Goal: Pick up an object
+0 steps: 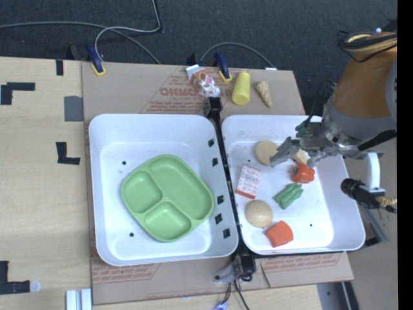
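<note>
Red pepper [303,172] lies just below the gripper [287,152], whose jaw state I cannot tell.

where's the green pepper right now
The green pepper lies in the right bin, just below the red tomato-like piece and up-right of the orange block.

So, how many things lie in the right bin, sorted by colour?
Tan, round: 2, one at the back, one at the front
Red or orange: 2, the small red piece beside the pincer, the orange block
Green: 1, the green piece
White and red: 1, the packet
Total: 6
</note>
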Motion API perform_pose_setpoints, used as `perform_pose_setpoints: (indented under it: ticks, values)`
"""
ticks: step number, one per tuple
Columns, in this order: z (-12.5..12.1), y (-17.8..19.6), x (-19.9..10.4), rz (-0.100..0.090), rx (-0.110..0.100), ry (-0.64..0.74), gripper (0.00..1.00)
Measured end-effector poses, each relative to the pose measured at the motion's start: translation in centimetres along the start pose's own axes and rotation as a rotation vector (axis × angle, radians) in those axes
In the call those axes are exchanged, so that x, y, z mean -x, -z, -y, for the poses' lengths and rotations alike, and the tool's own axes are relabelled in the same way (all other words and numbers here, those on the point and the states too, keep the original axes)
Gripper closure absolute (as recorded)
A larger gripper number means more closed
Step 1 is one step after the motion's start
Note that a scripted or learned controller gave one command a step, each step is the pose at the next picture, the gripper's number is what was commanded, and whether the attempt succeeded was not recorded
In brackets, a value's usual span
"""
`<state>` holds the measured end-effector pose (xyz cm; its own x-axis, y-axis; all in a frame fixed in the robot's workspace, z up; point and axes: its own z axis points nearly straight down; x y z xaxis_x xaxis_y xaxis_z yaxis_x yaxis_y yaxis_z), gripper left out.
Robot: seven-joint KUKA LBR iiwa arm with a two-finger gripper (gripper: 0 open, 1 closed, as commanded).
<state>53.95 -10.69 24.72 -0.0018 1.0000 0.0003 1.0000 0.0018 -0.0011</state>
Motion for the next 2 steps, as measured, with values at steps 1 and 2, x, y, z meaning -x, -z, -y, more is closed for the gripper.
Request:
perform_pose_setpoints:
  ticks: [1, 2]
  values:
    - [-5.0, -7.8, 5.2, 0.001, -0.001, -0.001, 0.00]
    - [-3.1, -16.0, 11.7, 0.003, 0.006, -0.001, 0.00]
